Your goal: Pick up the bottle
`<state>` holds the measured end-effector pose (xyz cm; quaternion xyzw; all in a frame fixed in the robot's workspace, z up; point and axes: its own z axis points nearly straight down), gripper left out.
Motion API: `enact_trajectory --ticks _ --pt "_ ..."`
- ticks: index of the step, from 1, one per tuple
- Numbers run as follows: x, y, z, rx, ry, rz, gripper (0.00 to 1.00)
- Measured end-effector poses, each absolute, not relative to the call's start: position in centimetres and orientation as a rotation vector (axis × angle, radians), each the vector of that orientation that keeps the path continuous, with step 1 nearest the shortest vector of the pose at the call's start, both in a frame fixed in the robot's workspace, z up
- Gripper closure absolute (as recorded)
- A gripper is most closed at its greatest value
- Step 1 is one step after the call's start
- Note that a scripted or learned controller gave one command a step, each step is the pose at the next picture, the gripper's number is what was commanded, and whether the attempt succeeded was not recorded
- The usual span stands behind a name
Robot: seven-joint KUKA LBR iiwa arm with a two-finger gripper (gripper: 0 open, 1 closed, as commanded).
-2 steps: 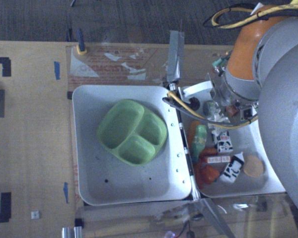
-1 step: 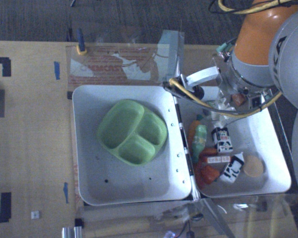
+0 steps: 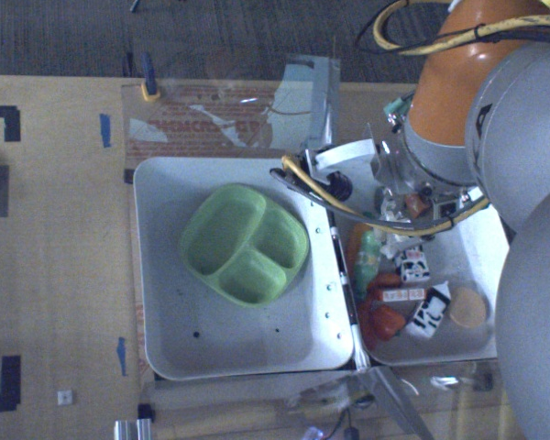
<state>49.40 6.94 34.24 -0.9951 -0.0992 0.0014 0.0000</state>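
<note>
A bottle [image 3: 368,262] with a green upper part and an orange-red body lies in the right bin [image 3: 481,236], close to the bin's left wall. My gripper [image 3: 407,211] hangs over the same bin, just above and to the right of the bottle's green end. The grey wrist and its cables cover much of it. Nothing shows as held by the gripper.
Beside the bottle are a red packet [image 3: 386,317], a black-and-white block [image 3: 428,312], a small white patterned cube [image 3: 412,266] and a tan round lid [image 3: 467,308]. A green divided plate [image 3: 246,244] sits in the left bin [image 3: 165,319]. A yellow-and-black cable [image 3: 312,183] loops over the bins' shared wall.
</note>
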Motion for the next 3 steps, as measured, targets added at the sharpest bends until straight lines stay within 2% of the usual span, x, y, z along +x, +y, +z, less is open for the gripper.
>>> enact_trajectory --ticks 1,2,3 --pt "49.6 4.8 37.3 -3.038 -0.800 0.006 1.00" --pt "47.9 9.2 32.8 -3.126 -0.313 0.002 1.00" --pt "47.9 8.9 30.6 -3.106 -0.469 0.007 1.00"
